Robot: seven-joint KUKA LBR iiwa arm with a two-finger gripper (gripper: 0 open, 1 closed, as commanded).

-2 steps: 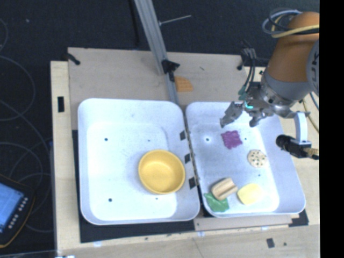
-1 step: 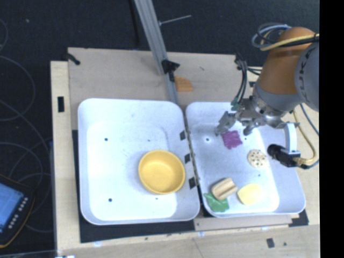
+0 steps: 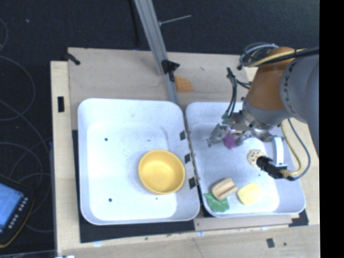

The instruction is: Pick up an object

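Your pincer (image 3: 228,135) hangs over the right bin (image 3: 204,117) with its fingers clamped on a small purple object (image 3: 230,141). Below it lie a tan block (image 3: 223,187), a yellow piece (image 3: 249,194) and a green scrap (image 3: 216,203); the yellow bowl (image 3: 161,171) sits down-left in the left bin (image 3: 107,122).

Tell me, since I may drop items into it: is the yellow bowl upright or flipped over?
Upright. The yellow bowl sits in the left bin with its hollow facing up; its rim rings the visible inner floor, with nothing seen inside.

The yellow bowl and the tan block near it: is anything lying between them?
Between the yellow bowl and the tan block, the camera view shows just the bins' adjoining rims.
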